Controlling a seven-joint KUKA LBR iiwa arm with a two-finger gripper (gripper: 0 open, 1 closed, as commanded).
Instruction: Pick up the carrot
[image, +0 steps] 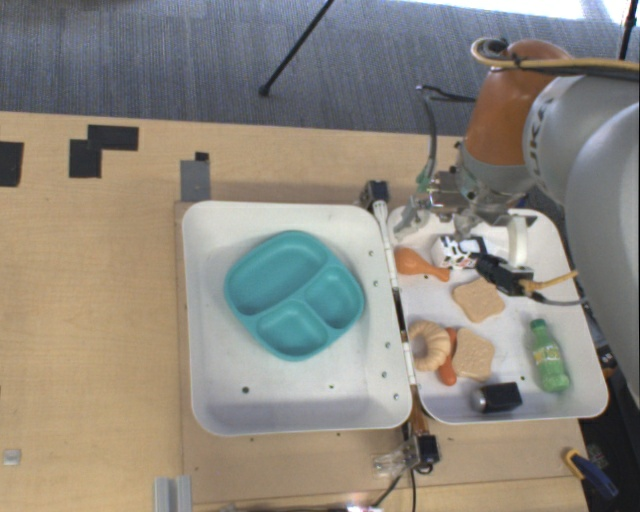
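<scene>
The carrot is a small deep-orange piece near the front of the right bin, wedged between a ring-shaped bun and a slice of toast, so only part of it shows. My gripper hangs over the back of the same bin, well behind the carrot and apart from it. Just to the gripper's left lies a paler orange, drumstick-shaped piece.
A second toast slice, a green bottle and a black can also lie in the right bin. The left bin holds a teal divided plate. A cable trails across the right bin.
</scene>
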